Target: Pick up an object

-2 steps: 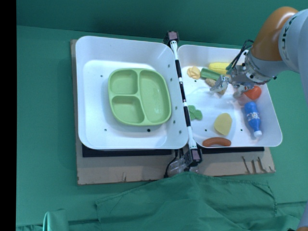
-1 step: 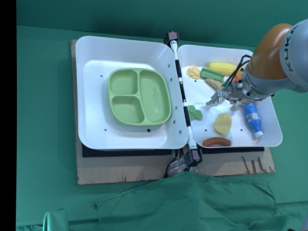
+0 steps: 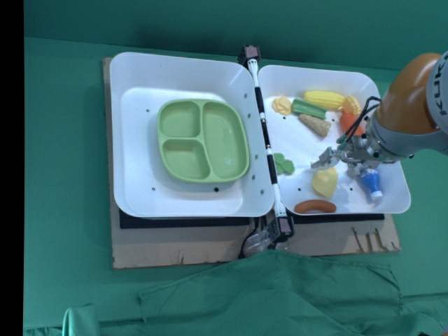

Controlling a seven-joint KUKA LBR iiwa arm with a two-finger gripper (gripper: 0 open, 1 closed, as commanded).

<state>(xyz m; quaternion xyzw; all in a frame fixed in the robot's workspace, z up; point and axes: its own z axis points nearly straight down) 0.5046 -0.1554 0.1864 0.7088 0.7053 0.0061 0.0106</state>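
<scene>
Across the divider, well left of the gripper, a green divided plate sat alone. The fingers looked parted and held nothing, poised just above a yellow toy, the likeliest pick; a blue-capped bottle lay just right.

Green three-compartment plastic plate in left white bin, well apart from gripper; cardboard sheet beneath.

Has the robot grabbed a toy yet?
Not yet, as far as I can see. The tool is low in the right bin, just above the yellow piece, with nothing visibly between its fingers. The grab and the lift are still to do.
</scene>
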